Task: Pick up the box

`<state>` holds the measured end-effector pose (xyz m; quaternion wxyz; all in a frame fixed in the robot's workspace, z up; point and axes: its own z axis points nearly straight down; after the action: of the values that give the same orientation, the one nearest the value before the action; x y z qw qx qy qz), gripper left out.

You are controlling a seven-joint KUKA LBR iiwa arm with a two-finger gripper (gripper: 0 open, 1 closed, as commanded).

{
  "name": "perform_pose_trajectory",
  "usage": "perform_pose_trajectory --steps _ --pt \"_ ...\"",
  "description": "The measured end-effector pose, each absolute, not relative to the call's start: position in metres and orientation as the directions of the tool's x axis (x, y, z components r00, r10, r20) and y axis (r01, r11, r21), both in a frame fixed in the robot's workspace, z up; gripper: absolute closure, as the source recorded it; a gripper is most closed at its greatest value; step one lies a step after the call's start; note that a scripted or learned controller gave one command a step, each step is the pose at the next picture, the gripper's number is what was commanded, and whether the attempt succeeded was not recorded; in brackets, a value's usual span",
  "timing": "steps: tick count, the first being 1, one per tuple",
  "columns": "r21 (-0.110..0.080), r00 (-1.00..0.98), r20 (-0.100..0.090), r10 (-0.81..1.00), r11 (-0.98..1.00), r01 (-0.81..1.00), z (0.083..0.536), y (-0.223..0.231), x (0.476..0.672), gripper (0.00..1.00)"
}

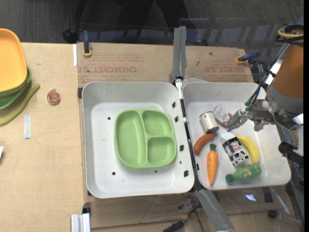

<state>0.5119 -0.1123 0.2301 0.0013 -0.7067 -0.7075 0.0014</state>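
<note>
The jaws (seemingly apart) hover above the box in the right bin.

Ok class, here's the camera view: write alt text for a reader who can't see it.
A grey robot arm's gripper hovers over the right bin, above a small box lying among a banana, carrot, sausage, can and green bottle. The left bin holds a green divided plate.
</note>
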Motion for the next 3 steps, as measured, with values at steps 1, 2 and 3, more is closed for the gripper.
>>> perform_pose_trajectory --steps 1,2,3 --pt "-0.003 0.204 -0.001 0.979 -0.204 0.979 0.164 -0.134 0.608 0.00" --pt "0.010 0.108 -0.001 0.994 -0.108 0.994 0.097 -0.141 0.617 0.00" --pt "0.014 0.110 0.000 0.994 -0.110 0.994 0.108 -0.142 0.618 1.00"
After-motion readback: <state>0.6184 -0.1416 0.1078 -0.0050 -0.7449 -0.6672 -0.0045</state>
